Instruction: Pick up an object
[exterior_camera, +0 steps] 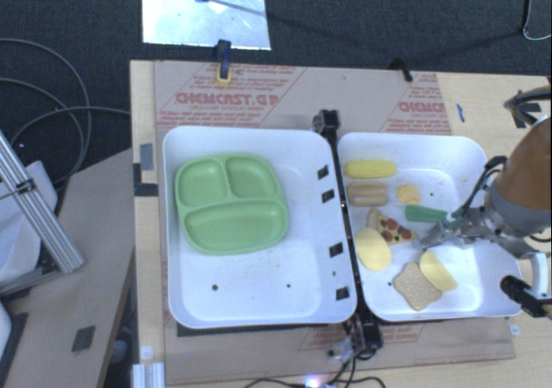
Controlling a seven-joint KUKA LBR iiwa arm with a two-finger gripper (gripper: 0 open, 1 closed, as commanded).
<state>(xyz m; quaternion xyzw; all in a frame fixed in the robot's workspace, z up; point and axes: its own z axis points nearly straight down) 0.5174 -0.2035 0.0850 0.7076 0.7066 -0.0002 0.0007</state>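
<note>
The gripper [434,238] is hovering low in the right bin [466,153]; I cannot tell its grip; toy foods are lying around it, a green piece [424,214] at 11 o'clock

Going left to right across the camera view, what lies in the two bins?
Green three-compartment plastic plate in the left white bin → in the right white bin: brown toy hot dog → small round yellow toy piece → green toy piece.
</note>
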